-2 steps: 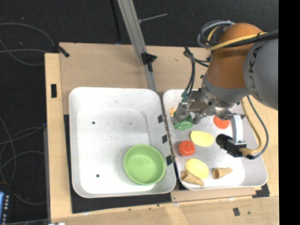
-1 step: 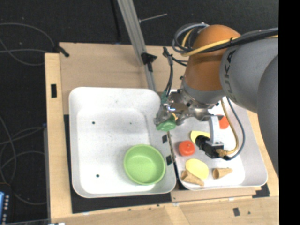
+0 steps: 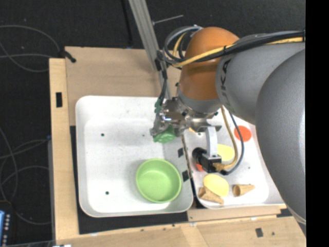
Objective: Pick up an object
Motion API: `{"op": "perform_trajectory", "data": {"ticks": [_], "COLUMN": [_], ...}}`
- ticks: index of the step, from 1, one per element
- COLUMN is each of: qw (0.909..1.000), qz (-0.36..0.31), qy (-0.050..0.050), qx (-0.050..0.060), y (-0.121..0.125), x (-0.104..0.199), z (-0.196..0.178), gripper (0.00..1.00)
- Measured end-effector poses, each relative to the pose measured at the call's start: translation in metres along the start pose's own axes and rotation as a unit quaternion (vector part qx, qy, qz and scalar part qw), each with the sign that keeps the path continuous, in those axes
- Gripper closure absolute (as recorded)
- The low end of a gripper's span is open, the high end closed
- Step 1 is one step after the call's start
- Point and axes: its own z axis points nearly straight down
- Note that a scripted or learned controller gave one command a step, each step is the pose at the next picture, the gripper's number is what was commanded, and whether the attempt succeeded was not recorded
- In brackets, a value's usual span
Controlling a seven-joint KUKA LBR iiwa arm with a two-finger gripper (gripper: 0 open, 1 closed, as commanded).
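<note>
- The hand is over the left bin, near its 2 o'clock edge.
- A small green object sits directly under the hand, touching it; a grip cannot be confirmed.
- A green bowl lies at 6 o'clock of the hand.
- The right bin holds two cones and yellow pieces.

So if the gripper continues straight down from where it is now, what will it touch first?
Most likely the small green object directly under the gripper, near the right wall of the left bin. The green bowl lies nearer the camera, off that line. Depth is hard to judge from one view.
</note>
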Motion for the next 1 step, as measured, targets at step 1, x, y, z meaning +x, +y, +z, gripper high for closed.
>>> {"op": "perform_trajectory", "data": {"ticks": [1], "qw": [1.0000], "qz": [0.002], "qy": [0.000], "qx": [0.000], "y": [-0.0001], "x": [-0.0022], "z": [-0.0007], "gripper": [0.00]}}
